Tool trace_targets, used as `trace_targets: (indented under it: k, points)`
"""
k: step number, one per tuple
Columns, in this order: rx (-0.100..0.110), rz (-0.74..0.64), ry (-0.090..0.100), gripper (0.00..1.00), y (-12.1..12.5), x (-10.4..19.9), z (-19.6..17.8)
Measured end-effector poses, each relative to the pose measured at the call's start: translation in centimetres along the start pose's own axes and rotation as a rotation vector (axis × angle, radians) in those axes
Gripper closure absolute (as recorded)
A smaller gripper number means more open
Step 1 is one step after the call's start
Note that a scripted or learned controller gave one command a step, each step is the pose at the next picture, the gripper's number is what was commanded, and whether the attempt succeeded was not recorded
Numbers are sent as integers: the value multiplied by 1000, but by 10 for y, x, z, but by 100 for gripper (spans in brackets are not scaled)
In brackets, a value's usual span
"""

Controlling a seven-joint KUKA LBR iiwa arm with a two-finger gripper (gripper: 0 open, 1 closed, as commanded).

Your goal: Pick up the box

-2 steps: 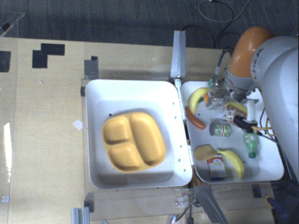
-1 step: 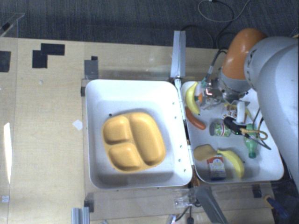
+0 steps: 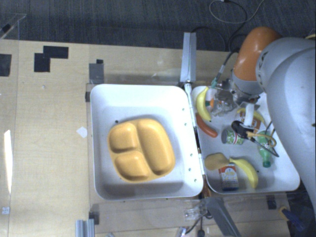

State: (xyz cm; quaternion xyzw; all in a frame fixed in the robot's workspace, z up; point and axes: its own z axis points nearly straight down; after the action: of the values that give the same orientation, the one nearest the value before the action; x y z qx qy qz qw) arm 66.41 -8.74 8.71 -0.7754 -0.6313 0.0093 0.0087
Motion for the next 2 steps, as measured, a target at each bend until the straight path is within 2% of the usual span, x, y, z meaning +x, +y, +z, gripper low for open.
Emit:
trace_targets:
  k: [1,2]
  points:
    - [-33,60,5,100,7,-33,-236]
    - [-29,-29,3,100,14,-49,-64]
